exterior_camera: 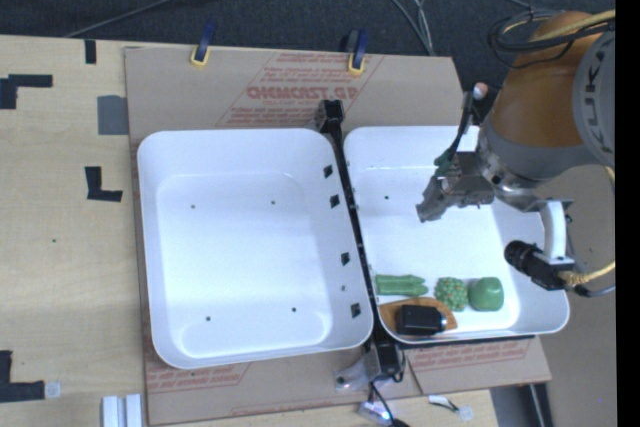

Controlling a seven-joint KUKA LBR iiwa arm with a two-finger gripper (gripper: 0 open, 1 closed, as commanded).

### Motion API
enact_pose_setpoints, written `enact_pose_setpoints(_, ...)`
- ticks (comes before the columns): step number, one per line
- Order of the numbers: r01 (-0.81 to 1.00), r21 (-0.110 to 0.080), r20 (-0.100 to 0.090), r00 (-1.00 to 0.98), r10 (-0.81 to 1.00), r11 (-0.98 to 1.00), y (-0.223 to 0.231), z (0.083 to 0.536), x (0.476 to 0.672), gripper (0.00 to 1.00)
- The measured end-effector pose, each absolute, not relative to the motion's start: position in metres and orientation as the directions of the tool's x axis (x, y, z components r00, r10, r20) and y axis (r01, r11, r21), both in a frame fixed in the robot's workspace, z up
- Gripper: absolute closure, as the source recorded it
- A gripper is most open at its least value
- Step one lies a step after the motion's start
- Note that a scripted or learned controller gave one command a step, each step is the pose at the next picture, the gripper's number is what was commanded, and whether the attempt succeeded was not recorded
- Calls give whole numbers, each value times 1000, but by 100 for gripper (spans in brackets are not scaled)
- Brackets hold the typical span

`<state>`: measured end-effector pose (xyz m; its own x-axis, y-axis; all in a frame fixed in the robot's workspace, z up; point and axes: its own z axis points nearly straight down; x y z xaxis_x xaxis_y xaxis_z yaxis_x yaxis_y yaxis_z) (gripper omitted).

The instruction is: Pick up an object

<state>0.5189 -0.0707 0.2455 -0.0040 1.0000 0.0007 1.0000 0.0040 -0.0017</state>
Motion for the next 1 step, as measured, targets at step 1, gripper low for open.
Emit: enact_pose_setpoints(1, 1000, -1, 1, -5, 1000, 5, -15, 237, 521, 100)
